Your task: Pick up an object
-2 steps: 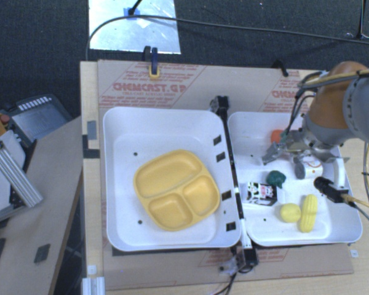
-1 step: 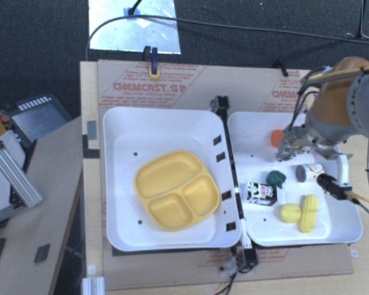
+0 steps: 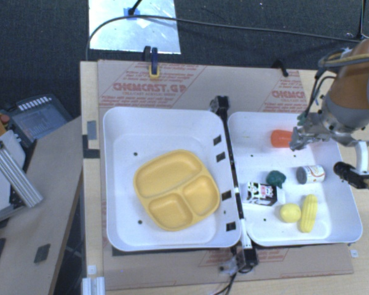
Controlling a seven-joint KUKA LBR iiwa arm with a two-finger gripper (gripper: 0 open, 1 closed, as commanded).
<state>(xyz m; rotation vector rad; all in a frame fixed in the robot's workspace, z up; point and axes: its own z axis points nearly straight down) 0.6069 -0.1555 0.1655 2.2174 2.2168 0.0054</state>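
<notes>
White left bin [image 3: 120, 165] carrying a yellow divided tray [image 3: 175, 189] near its middle. White right bin [image 3: 347, 217] just beside it. Grey arm [image 3: 350, 91] reaching over the right bin's far right corner. Pincer [image 3: 297, 141] low by the far edge, right beside an orange object [image 3: 280, 138]; spread or pressed together, cannot tell. Toward the near edge: yellow corn cob [image 3: 308, 212], black-and-white carton [image 3: 262, 193], small can [image 3: 311, 174] on its side, yellow lemon [image 3: 289, 212], dark green piece [image 3: 275, 178].
</notes>
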